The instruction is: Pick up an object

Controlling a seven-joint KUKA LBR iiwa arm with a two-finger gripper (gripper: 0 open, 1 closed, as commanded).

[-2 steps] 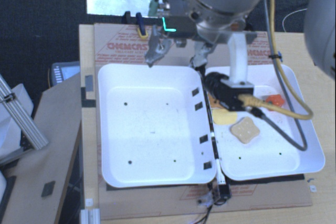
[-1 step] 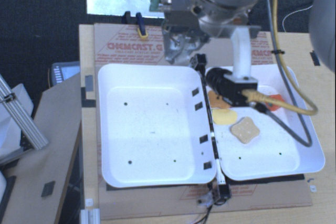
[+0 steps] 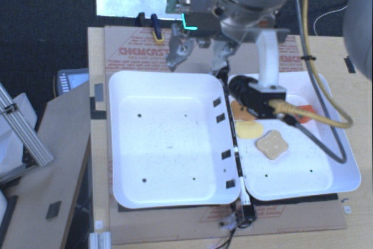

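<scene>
— Anything picked up yet?
— No. The claw (image 3: 198,54) hangs with fingers apart, nothing between them (above the bins' far edge).
— And the objects?
— Below and right of it: a tan piece (image 3: 272,144) in the right bin (image 3: 326,181), untouched.

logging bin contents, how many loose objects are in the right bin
3 visible: a tan toast-like piece near the bin's middle, a yellow piece just left of it toward the divider, and an orange piece behind the hoses. The arm's parts cover the far end of the right bin, so more may be hidden.
</scene>
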